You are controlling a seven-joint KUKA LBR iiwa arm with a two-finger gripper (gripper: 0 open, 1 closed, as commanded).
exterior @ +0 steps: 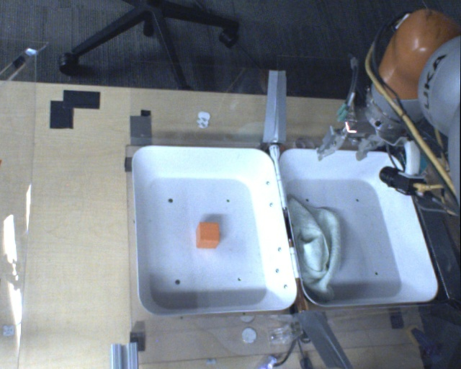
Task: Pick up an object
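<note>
Over the far rim of the right bin [403, 288], toward one o'clock in the frame, the jaws [346, 144] hang spread wide apart, with nothing between the two fingers and nothing touching them; the left fingertip sits near the bin's upper left corner and the right one over the white rim itself. Grey arm [432, 86] with its orange band [410, 50] enters from two o'clock, cables looping down its side. Orange cube [208, 235] lies in the left bin [151, 216], just at seven o'clock from that bin's centre, flat on the floor and apart from every wall. Grey-green cloth [317, 245] lies crumpled in the right bin, pressed along the wall at nine o'clock, next to the divider between the bins, and running down toward the corner at seven o'clock. Jaws are well apart from both the cube and the cloth. Pale wooden bench [72, 216] carries both bins; black tape marks [72, 107] sit on it at ten o'clock. Black chair base [151, 21] stands on the dark floor at twelve o'clock.
</note>
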